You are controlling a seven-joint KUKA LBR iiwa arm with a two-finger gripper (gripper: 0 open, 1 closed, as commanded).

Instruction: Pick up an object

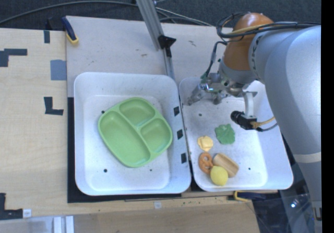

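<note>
The objects to choose from all lie in the right bin (271, 174), grouped in its nearer half: a green leafy piece (225, 134), a small pale yellow piece (205, 143) just beside it, and nearer the front rim an orange pretzel-like ring (205, 162), a tan bread-like block (225, 163) and a yellow lemon-like ball (219, 176), these last three touching or nearly touching one another. The left bin (83, 138) holds a green divided plate (135, 131). The gripper (207, 92) sits at the far end of the right bin, near its left wall, well apart from the cluster of food pieces and seemingly above the bin floor. How far its hand is spread cannot be told at this size and angle, and nothing is visible in its hold. Judged from this, the task looks barely started: every item rests on the bin floor and no grasp has been made. What remains is the whole of it, namely settling on one piece, travelling toward the near end, descending over it, closing and lifting.
</note>
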